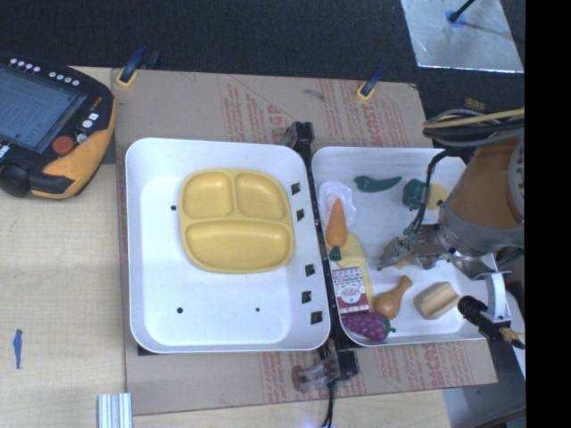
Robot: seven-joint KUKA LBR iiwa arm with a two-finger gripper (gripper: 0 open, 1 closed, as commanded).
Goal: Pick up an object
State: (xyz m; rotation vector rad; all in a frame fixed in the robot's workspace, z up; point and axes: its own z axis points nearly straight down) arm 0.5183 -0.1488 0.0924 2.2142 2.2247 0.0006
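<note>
In the right bin (393,335), grapes (367,326), a drumstick (393,298) and a bread roll (436,300) lie nearest. Above them the gripper (399,252) hovers low over bare floor; whether it is apart or together I cannot tell. A carrot (335,224) lies farther left.

The arm (486,194) is cut off toward the right, and part of the right bin (375,160) is hidden beneath it. The teach pendant (49,127) is cropped by the left edge. The state of the jaws cannot be made out.
</note>
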